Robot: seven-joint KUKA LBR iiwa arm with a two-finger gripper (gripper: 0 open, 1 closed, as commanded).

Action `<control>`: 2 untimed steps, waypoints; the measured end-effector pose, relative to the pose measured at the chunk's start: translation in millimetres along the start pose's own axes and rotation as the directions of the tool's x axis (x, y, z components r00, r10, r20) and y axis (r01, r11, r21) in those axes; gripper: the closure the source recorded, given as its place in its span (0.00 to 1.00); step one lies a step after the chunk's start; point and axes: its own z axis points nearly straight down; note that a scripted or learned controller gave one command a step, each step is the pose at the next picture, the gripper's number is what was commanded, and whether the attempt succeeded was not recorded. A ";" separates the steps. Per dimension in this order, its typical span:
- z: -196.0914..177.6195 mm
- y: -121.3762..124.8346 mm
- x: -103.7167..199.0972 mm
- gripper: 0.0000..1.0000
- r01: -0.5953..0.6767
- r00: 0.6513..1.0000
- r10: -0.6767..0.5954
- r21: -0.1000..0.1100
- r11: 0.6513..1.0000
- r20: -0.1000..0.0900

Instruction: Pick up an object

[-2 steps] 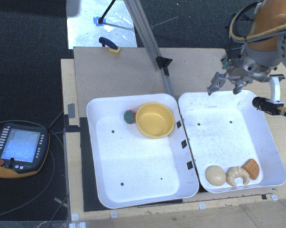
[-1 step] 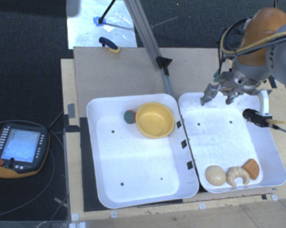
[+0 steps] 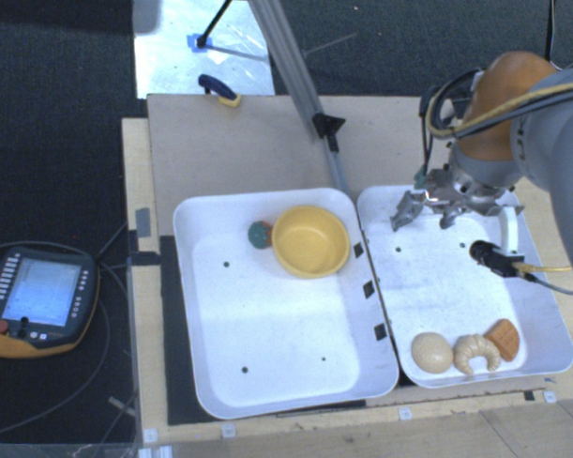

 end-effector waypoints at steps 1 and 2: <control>52.3 -0.6 0.2 0.00 0.001 1.000 -0.001 -0.001 1.000 0.000; 38.7 1.0 -0.1 1.00 0.001 1.000 -0.001 -0.007 1.000 0.001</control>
